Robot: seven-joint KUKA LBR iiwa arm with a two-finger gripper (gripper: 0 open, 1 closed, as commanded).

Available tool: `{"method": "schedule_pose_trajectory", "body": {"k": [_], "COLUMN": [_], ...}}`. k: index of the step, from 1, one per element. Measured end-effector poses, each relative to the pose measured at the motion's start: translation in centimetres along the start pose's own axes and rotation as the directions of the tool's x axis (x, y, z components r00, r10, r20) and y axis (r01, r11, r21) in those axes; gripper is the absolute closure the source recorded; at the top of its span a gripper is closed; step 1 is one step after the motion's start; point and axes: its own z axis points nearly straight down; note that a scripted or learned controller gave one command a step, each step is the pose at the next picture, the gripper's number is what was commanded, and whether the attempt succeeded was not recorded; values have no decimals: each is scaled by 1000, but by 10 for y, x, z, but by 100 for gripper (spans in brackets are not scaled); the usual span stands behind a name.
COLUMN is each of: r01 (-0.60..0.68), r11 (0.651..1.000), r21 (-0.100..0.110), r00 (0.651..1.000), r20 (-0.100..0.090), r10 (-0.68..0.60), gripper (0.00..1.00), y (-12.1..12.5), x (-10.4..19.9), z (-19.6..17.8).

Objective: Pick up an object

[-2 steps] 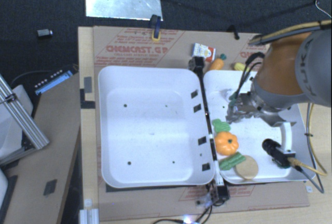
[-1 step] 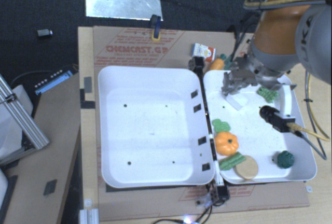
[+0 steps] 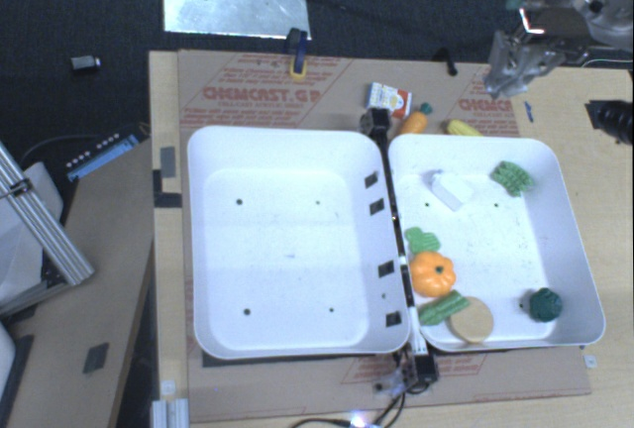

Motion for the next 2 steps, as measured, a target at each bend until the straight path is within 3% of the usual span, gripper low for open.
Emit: {"method": "schedule_pose_trajectory", "body": {"k": [1,2], "r01": [-2,-7], "r11": [1000,1000], "r21": [15,17], "r00": [1000,1000], "r20": [1,3], "r10": [2,7], "gripper": [100,100], "y": [-46,-45], "x": [-9,-23], "z": [-8,-6]}}
